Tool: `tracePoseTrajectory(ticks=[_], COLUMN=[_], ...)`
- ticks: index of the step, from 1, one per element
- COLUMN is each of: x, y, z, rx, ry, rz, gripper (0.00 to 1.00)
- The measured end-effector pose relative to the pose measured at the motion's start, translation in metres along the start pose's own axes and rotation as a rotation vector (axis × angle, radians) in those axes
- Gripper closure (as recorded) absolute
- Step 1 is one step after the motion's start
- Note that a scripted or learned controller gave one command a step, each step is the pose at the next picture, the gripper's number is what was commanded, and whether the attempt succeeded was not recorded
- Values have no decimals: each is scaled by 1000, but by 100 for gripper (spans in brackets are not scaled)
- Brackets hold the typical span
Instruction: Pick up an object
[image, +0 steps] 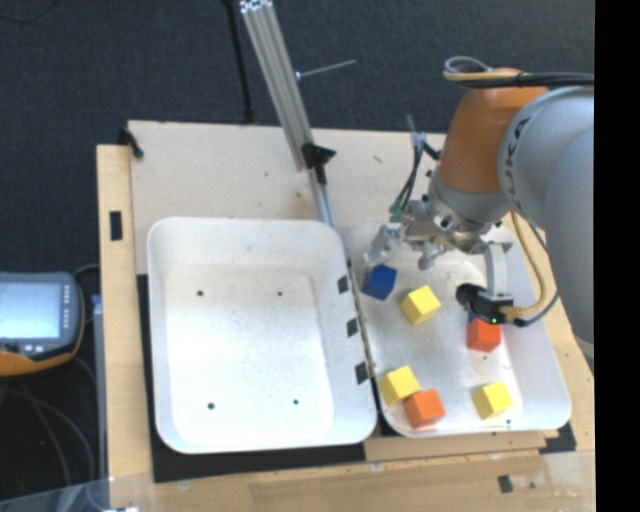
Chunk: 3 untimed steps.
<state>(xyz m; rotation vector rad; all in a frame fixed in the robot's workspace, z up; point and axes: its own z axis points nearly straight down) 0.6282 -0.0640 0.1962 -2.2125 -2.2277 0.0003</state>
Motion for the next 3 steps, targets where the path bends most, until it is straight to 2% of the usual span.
tracePoseTrajectory(ticks=[1,2,3], x=[-64,-125,-135], y=[37,49,51], z=[-68,61,101], rx=[-12,4,1], ry=[-7,-3,-3], rz=[10,10,9], gripper=[0,0,0])
